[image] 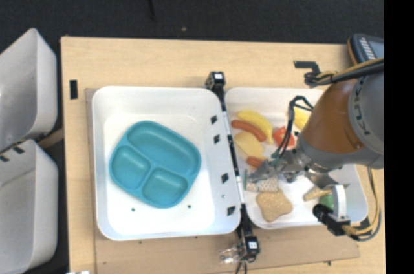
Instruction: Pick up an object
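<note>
Toy food lay loose in the right bin (pixel 259 95): banana (pixel 253 119), hot dog (pixel 251 130), bread slice (pixel 273 205). Nothing looked lifted; the pick seemed still to do. The gripper (pixel 262 174) hung low just above the bread. Finger state: cannot tell. The blue tray (pixel 154 163) sat in the neighbouring left bin (pixel 155 95).

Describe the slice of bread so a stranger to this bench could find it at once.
Start at the right bin, the one the arm reaches into. Go to its near edge, at the bottom of the camera view: the bread slice lies there, just below the tool. It is flat, tan and squarish, unlike the rounded yellow banana and red hot dog farther up.
</note>
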Robot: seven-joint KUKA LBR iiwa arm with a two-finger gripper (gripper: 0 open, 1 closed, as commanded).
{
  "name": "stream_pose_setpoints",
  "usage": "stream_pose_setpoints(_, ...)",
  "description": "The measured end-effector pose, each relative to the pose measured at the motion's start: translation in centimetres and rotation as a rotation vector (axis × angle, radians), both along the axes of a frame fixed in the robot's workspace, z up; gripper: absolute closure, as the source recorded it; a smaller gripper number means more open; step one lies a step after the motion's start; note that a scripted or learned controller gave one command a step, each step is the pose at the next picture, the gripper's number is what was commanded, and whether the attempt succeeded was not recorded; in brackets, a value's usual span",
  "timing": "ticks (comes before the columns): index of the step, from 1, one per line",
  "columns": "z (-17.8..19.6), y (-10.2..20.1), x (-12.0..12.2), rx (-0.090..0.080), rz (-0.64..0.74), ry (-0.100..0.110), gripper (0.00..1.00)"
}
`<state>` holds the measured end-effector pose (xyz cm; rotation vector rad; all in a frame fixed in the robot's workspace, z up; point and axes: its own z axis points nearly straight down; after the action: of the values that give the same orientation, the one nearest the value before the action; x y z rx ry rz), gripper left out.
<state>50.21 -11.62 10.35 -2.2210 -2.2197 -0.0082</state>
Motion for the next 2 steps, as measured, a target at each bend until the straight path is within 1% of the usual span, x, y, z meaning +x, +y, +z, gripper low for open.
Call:
stream_pose_setpoints(1,1.5,-0.1,0.4,-0.001,-0.006,-0.014,1.0)
stream_pose_setpoints(2,7.6,0.6,0.7,-0.006,0.004,-0.005,1.0)
